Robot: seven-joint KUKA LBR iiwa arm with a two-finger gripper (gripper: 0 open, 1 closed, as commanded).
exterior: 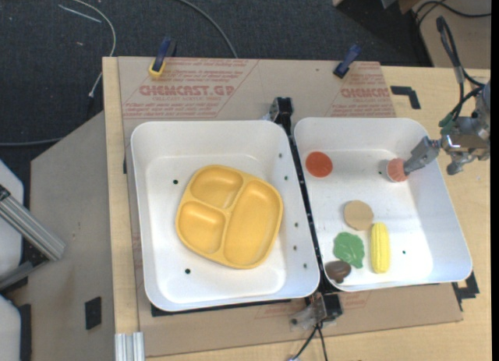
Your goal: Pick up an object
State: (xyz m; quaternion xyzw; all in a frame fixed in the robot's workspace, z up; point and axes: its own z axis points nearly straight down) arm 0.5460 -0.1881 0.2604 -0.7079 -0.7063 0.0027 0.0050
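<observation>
My gripper hangs over the right bin's far right edge, open, with its two grey fingers spread apart. The left fingertip sits right beside a small pink-red piece on the bin floor, and nothing lies between the fingers. Further left in the same bin is an orange-red round piece. Toward the front lie a tan disc, a green leafy piece, a yellow corn cob and a small brown piece.
The left bin holds a yellow divided plate. Blue clamps grip the cardboard sheet at the back. Cables run along the right side by the arm.
</observation>
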